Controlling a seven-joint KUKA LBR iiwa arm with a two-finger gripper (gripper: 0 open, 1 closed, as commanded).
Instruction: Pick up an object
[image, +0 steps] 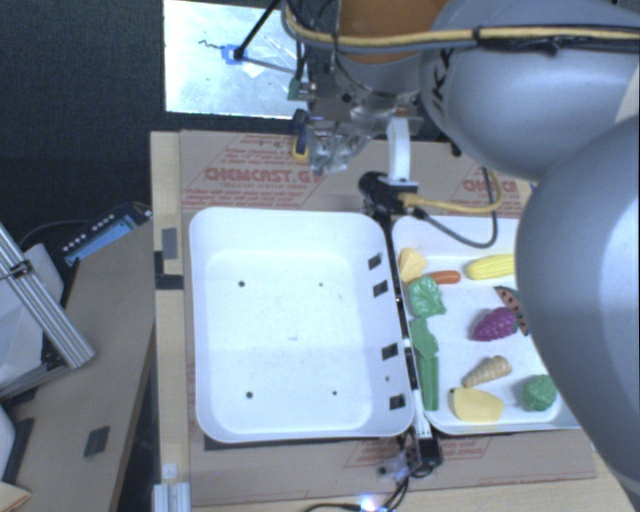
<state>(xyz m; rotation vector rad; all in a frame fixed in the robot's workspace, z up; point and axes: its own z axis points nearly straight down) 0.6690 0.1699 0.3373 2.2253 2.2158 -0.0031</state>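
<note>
The gripper (325, 150) hangs over the cardboard at twelve o'clock, above the left bin (290, 320). At three o'clock the right bin (450, 420) holds toy food: corn (490, 267), a carrot (445, 277), purple grapes (495, 323), a cucumber (428, 365) and broccoli (538, 392).

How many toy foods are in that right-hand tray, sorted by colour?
Yellow: 3, a piece by the divider, corn, a wedge
Green: 3, a leafy one, a long one, a round one
Orange: 1, carrot
Purple: 1, grapes
Tan: 1, cone
Total: 9
</note>
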